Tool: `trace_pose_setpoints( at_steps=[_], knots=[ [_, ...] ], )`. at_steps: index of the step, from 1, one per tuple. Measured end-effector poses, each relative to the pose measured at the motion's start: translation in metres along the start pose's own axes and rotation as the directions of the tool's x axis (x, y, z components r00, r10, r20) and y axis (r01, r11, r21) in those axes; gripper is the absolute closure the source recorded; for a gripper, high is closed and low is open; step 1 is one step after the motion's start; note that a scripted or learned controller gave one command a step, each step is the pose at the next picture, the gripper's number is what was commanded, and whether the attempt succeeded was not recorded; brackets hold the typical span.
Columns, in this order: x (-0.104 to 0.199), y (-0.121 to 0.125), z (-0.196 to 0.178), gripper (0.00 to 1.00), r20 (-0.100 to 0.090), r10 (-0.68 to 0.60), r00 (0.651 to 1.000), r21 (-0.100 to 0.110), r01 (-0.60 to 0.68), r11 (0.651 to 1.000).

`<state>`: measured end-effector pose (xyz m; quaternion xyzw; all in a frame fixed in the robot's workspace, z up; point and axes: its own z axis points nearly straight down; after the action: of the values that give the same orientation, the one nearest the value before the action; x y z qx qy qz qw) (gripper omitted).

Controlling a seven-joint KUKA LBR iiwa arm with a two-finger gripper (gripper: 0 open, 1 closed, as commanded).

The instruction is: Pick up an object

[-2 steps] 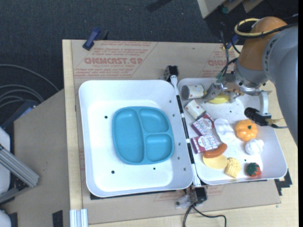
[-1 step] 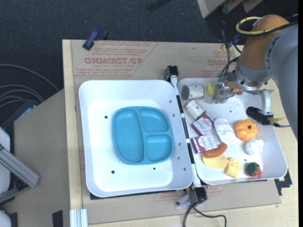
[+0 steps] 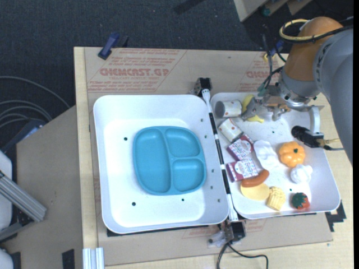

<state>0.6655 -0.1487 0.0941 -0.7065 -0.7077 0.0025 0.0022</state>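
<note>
My gripper (image 3: 265,106) hangs over the far end of the right bin (image 3: 331,184), below the grey wrist and its orange band. A yellow banana (image 3: 250,103) lies right beside it on the left, partly hidden by the gripper. A white cup (image 3: 225,108) lies on its side further left, and a second white can (image 3: 229,129) sits just in front of it. Nothing can be seen held.
The right bin also holds two red-and-white packets (image 3: 242,158), an orange pumpkin (image 3: 292,153), a sausage (image 3: 256,179), a corn cob (image 3: 275,197), a red fruit (image 3: 300,201) and white lumps (image 3: 263,151). A blue divided plate (image 3: 168,159) lies in the left bin (image 3: 112,116).
</note>
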Motion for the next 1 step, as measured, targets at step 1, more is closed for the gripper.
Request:
trace_pose_setpoints(
  at_steps=[1],
  knots=[
    [-0.0003, -0.0009, -0.0099, 1.00, -0.001, 0.000, 1.000, 0.007, 0.000, 1.000]
  ],
)
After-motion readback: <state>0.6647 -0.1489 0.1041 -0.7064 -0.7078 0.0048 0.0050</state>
